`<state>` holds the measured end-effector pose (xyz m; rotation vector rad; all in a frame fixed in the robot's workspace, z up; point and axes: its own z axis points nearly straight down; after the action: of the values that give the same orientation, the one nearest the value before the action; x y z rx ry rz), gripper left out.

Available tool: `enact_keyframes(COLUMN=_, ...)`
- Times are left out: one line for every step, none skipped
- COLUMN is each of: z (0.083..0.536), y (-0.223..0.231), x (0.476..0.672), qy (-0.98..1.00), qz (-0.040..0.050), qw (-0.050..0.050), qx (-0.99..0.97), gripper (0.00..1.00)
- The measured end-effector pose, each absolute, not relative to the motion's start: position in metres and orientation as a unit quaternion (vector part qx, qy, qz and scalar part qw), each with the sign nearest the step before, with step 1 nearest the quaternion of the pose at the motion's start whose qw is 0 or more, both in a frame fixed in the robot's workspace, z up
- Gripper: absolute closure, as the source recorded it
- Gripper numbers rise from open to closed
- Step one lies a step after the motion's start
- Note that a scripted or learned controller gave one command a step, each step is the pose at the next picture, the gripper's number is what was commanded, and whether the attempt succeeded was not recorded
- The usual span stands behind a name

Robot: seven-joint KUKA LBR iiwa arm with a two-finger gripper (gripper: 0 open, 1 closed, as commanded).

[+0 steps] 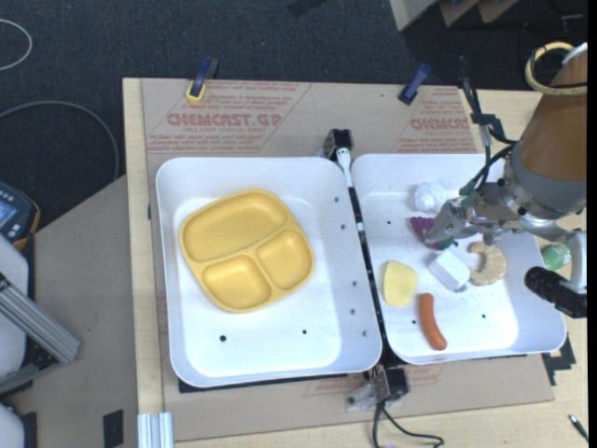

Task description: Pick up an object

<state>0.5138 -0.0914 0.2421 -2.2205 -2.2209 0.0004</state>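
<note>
My gripper (448, 229) hangs low over the right bin (504, 343), near its middle, with the arm reaching in from the right. A purple item (423, 224) lies just left of the gripper tip, partly hidden by it. Beside that, further back, sits a small white lump (427, 196). A white block (450, 271) and a beige, lumpy pastry-like piece (488, 262) lie just in front of the gripper. Closer to the front are a yellow piece (399, 283) and an orange-red sausage (431, 320).
The left bin (187, 343) holds a yellow divided plate (246, 248). A green item (557, 256) peeks out at the right bin's right edge under the arm. A black divider bar (359, 241) runs between the bins.
</note>
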Motion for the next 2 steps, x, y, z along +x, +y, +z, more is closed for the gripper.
enact_keyframes(z=0.181, y=-0.017, x=0.476, qy=-0.709, qz=0.0022, qw=0.005, qx=-0.705, gripper=0.00)
enact_keyframes(z=0.195, y=-0.022, x=0.480, qy=-0.707, qz=-0.0008, qw=-0.001, qx=-0.708, gripper=1.00)
